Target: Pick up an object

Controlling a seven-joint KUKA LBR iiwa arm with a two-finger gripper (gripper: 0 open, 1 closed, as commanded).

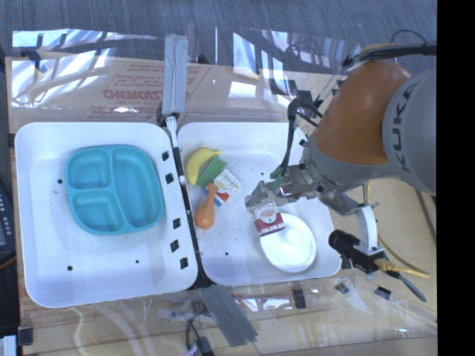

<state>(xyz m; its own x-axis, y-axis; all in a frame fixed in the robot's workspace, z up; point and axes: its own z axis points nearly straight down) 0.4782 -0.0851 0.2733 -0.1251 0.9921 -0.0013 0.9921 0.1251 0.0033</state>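
The arm [371, 124] enters from the right of the frame, its orange band large in the upper right, and bends down into the right bin [245, 269]; the gripper [261, 199] sits low near the middle of that bin, directly above a small red-and-white packet [268, 222]; the packet lies just beneath the gripper's tip, but whether the gripper is clamped, released or grasping it cannot be told from this slant. The packet rests against the upper left rim of a white bowl [289, 247] in the lower right part of the bin; toward the bin's upper left lie a yellow banana [197, 164], a green piece [214, 169] overlapping it, a small striped item [227, 184] and an orange carrot-like toy [206, 211] just below them, all well apart from the gripper. The left bin [44, 265] holds a teal divided plate [115, 188] at its centre; both bins sit side by side on the table [111, 87].
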